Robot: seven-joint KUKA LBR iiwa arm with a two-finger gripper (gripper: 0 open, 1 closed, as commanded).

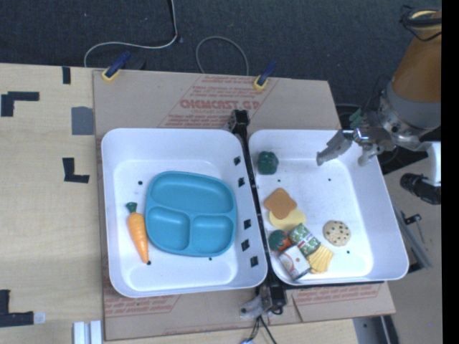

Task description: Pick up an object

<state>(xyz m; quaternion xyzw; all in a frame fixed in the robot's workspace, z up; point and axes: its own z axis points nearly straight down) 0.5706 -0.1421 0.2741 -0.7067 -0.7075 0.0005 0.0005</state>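
Note:
My gripper [349, 150] hangs over the far right corner of the right bin [358, 192], its two fingers spread open with nothing between them. Below it in that bin lie a dark green round piece [267, 162] at the far left, a toast slice [280, 202] on a yellow cheese piece [288, 219], a cookie [336, 232], a small green and red carton [300, 246] and yellow fries [322, 260]. The objects sit well to the left of and nearer than the gripper.
The left bin [118, 156] holds a blue divided plate [191, 214] and a toy carrot [138, 233] along its left side. A black divider clip [239, 124] sits between the bins. The bins rest on a cardboard sheet [208, 102].

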